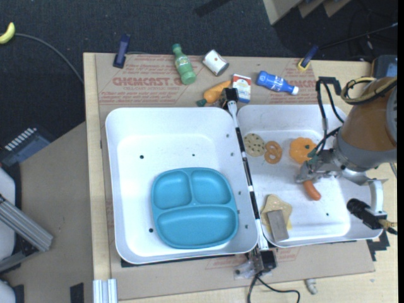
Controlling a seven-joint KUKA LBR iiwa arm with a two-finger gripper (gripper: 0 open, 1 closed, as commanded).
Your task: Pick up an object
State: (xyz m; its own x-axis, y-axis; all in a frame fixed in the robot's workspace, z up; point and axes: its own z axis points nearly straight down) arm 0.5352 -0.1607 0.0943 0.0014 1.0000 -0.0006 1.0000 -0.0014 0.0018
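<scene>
Overhead slanted view of a bench w/ two shallow white plastic bins side by side. The right white bin (328,227) is the landmark here. Inside it, near its right-centre, the two-finger metal gripper (309,174) of the grey-and-orange arm is down low, its tip just above and seemingly touching a small orange-red carrot-shaped toy (312,190). Whether the claw is apart or together can't be told; the wrist hides it, and nothing shows clamped in it. Also in the right bin: a round orange fruit toy (302,149) just up-left of the gripper, a small orange ring-shaped piece (273,151) and a tan round cracker w/ holes (254,144) toward the bin's upper left, and a tan flat slice w/ a grey block on it (276,216) at its lower left. Left of the right bin, the other white bin (126,144) holds a blue three-section plastic plate (194,207). Beyond the right bin's far edge, on the board, lie a green bottle (184,64) and a blue bottle (276,83). Judgement: the step in hand looks like closing on the carrot toy. To do it well, centre the claw across the toy's narrow width, not lengthwise, press low enough to get under its curve, avoid nudging the orange fruit, then lift straight up & slowly; a rounded toy may squirt out sideways.
</scene>
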